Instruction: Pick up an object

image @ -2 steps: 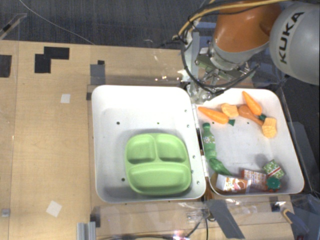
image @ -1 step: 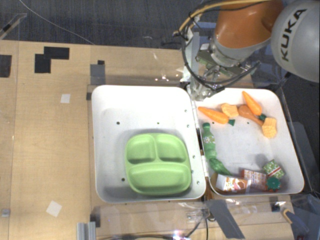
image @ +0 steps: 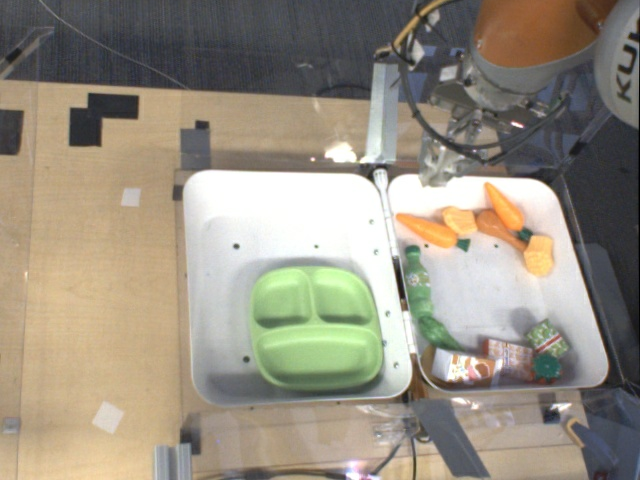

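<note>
We saw a pale wood-grain worktop [image: 90, 298] carrying two shallow white bins with rounded corners and smooth, matte walls. The left bin [image: 215, 218] held a glossy green plastic tray [image: 315, 328], roughly square with softened corners and moulded into three compartments. The right bin [image: 580, 298] held the candidate objects: along its far side lay a tapered orange toy carrot [image: 428, 231] with a green stub, a second carrot [image: 503, 205] set at a slant, and small yellow-orange blocky pieces [image: 539, 255] just beside them. Against the bin's left wall lay a slim green bottle [image: 417, 286] with a printed label, and at the near edge sat flat printed cartons [image: 492, 362] and a small green-and-white box [image: 548, 341]. The grey arm with its smooth orange band [image: 535, 18] reached in from the right, trailing black and yellow cables. We placed the hand [image: 440, 163] above the far rim of the right bin, touching none of the objects; we could not tell how far it was parted, and nothing was visibly held.
</note>
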`<action>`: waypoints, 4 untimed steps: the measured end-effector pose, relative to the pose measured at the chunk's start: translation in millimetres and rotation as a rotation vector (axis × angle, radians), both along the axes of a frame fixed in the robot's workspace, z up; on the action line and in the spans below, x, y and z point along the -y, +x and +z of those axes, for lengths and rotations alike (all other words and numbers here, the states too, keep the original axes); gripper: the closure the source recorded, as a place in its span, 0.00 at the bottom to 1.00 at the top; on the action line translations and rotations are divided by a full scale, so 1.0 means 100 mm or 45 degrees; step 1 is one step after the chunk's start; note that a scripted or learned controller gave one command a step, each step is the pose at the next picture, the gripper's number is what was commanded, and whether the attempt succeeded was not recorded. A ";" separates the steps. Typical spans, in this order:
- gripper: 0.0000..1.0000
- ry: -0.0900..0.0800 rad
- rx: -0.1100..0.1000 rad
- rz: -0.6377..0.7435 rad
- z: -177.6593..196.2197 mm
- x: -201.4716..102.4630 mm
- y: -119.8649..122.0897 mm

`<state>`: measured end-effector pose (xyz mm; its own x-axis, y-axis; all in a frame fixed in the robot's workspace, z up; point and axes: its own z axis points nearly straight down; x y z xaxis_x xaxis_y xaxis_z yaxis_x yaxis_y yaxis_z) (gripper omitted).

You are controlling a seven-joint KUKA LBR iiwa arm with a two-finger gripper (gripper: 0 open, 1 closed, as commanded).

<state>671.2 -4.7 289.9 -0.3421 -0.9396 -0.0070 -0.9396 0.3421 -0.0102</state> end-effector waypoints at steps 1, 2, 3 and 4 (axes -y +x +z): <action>1.00 -0.003 -0.010 0.586 -0.59 0.49 -0.01; 1.00 -0.006 -0.005 0.610 -0.58 0.91 -0.01; 1.00 -0.003 0.001 0.444 0.11 0.44 0.00; 1.00 0.000 -0.008 0.291 -0.08 -0.01 -0.19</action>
<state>652.0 -3.3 281.5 -0.1203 -0.9927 -0.0059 -0.9927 0.1203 -0.0043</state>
